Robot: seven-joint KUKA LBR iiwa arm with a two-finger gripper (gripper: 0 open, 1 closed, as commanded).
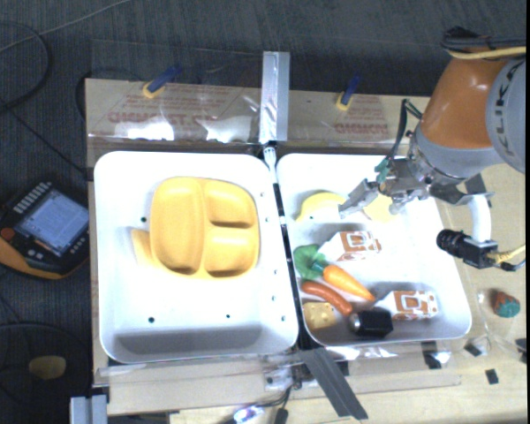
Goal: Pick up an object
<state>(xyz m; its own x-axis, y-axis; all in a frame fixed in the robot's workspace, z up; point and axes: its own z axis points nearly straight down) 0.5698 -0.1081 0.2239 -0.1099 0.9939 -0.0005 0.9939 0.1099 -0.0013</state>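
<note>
Nearest candidate: a pale yellow rounded object (316,205) is lying at the back left of the right bin (442,237), close to the divider between the bins, just beside the gripper tips.
Gripper: your gripper (377,191) is hovering over the back of the right bin, its thin fingers reaching leftward toward that yellow piece; they are looking slightly spread, with nothing between them.
Other pickable things: a carrot (346,281) with green leaves is resting in the bin's middle, a small white carton with orange print (358,244) is sitting just behind it, a second carton (415,303) is lying near the front wall, and a dark cylinder (369,323) is resting at the front beside a potato-like lump (318,314).
Left bin: a yellow divided tray (203,225) is lying in it, well apart from your gripper.
Doing the step well: you are best placed for the yellow piece; judging by its rounded shape, centre the fingers across its narrower width before descending, so it is not squirting sideways.
Risk: it is sitting near the bin wall, so one finger may be catching the rim; approach from the open side.
</note>
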